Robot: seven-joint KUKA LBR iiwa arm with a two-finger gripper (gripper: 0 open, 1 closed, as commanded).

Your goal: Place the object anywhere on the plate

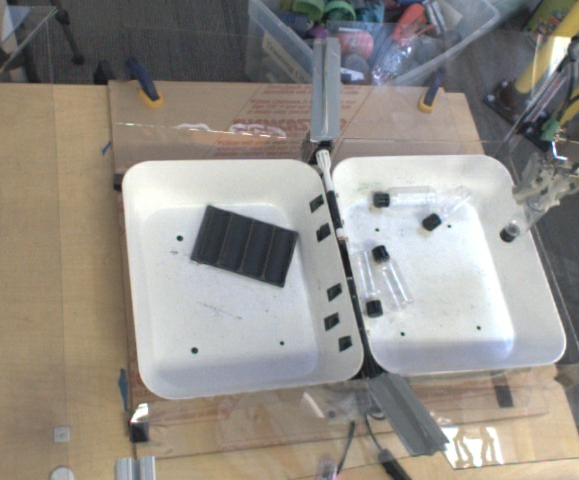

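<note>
Overhead at a slant, a pale wooden table point(49, 268) carries two shallow white bins set edge to edge, with a plastic tub point(269, 18) of bright oddments behind them. The left bin point(159, 183) holds the dark ribbed plate point(244, 245), lying flat and a little askew in its upper middle, with nothing on it. The right bin point(529, 333) holds every candidate for the move: clear tubes point(389, 278) with black caps lie side by side near the divide, another tube rests toward the far wall, and a loose black cap point(430, 221) sits just below that one. The robot's claw point(537, 193) hangs over the right bin's right rim, well apart from the tubes and carrying nothing that can be seen; whether it is spread or pressed together cannot be told from this angle. The task reads as barely begun, with no pick yet made. The risks ahead are a matter of judgement. The tubes look round, slick and see-through, so a descent slightly off-centre could roll one aside or close on air. Two lie together, so the claw may nudge both. A tube carried across could also catch the raised divide between the bins, or roll off along the plate's ribs and land short
</note>
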